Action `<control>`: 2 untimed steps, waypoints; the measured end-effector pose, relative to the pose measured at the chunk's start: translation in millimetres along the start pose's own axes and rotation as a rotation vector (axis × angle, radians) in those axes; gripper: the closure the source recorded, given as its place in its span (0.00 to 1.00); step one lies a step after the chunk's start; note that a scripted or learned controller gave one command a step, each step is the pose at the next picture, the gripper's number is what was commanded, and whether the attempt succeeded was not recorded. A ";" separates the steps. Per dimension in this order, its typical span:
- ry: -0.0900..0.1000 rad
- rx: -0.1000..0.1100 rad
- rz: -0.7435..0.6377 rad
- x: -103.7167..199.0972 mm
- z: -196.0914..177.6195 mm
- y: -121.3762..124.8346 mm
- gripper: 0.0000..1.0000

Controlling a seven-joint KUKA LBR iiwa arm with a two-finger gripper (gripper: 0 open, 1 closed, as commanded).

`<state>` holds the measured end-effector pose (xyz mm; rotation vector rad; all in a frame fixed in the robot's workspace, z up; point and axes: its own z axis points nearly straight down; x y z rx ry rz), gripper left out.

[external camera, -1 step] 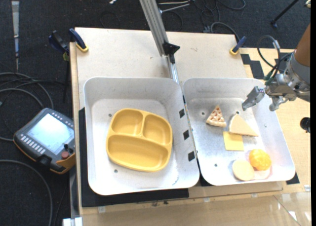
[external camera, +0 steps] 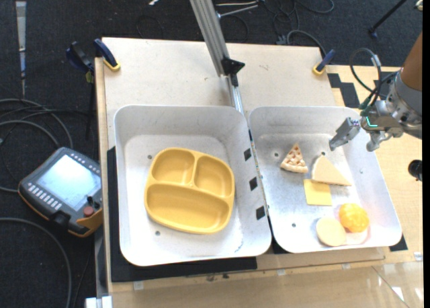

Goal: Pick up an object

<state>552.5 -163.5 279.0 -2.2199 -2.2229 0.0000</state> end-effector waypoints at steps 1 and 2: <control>0.000 0.004 0.000 3.4 47.5 7.8 0.00; 0.001 0.007 0.001 6.2 111.7 6.5 0.00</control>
